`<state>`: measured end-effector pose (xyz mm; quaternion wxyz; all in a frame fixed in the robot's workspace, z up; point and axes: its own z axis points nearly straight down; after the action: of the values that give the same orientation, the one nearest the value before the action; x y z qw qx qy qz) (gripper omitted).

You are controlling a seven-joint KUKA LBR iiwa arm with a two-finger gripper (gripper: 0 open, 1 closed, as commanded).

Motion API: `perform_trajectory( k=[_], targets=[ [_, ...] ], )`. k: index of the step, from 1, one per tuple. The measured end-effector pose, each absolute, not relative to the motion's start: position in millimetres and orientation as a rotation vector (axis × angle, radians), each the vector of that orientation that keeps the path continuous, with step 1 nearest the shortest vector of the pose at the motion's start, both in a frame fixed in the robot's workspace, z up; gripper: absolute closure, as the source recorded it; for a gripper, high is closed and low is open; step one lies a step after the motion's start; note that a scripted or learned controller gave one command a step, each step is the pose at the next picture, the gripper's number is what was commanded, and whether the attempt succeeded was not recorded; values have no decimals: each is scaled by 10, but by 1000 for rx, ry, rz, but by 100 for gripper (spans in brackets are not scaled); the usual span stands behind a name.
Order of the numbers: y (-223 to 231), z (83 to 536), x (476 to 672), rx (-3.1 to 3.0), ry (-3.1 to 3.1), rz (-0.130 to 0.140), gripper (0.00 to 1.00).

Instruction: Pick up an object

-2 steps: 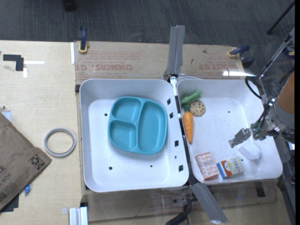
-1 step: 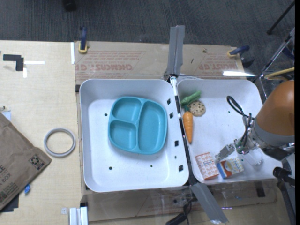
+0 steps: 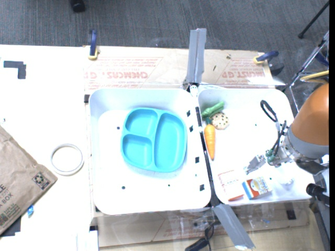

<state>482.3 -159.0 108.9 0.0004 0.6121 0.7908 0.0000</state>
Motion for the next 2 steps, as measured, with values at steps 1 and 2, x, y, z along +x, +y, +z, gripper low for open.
perform_trajectory(
  k=[1, 2],
  targets=[
    [-1113, 979, 4795, 2172, 2263, 5, 0],
    [-1860, 2142, 5782, 1846, 2539, -2, 0]
  ],
)
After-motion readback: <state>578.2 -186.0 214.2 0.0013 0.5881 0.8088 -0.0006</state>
